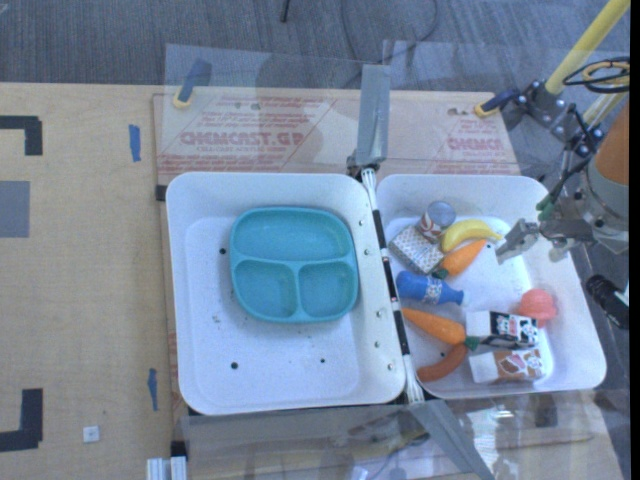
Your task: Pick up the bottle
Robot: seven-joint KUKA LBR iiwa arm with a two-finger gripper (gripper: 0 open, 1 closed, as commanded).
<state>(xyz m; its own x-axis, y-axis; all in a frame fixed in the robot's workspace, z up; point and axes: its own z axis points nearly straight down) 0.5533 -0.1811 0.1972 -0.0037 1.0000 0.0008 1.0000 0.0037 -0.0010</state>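
Your bottle, blue with a patterned band, lies on its side in the right bin, close to that bin's left wall and the divider between the two bins. It is hemmed in: a checkered packet sits just above it, an orange carrot lies just to its upper right, and a second carrot lies just below it. A yellow banana and a small round tin sit farther up, near the bin's far wall.

The open floor in that bin is the white patch right of the bottle, running toward the pink ball. Below that patch you have a small carton, a brown-and-white box and a brown sausage-shaped piece crowding the near wall.

The hand hovers over the bin's upper right part, well apart from the bottle, with the banana and upper carrot between them. Its fingers look spread and nothing sits between them.

The left bin holds a teal divided plate, with bare floor around it. Both bins rest on the bench.
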